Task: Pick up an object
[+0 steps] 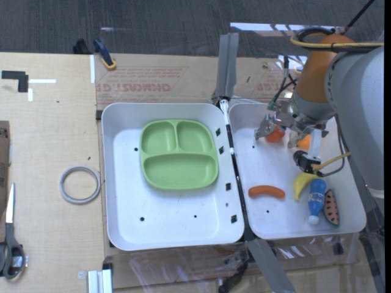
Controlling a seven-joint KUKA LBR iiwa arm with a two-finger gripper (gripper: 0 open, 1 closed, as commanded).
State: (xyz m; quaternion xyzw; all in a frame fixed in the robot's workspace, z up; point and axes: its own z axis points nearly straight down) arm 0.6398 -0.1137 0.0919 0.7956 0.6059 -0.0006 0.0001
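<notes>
Here, seen from above, I reach in from the right, my grey arm with its orange band bent over the right bin. My gripper hangs over the far part of that bin, near its back wall. Whether my fingers are spread or closed I cannot tell; the wrist and cables hide them, and I see nothing clearly held between them.

Right below and beside my gripper lies an orange thing, partly covered by me, so its shape is unclear. I cannot say whether I touch it. A second orange bit shows just to its right, under my wrist.

Nearer the camera in the same bin, well apart from my gripper, lies a sausage on the bin floor. To its right is a banana, and just beside that a blue bottle with a white cap pointing to the front rim. A melon slice lies against the bottle's right side.

The left bin holds a green tray with three sections, set toward its back.

On the bench left of the bins lie a tape ring and scissors at the edge.
</notes>
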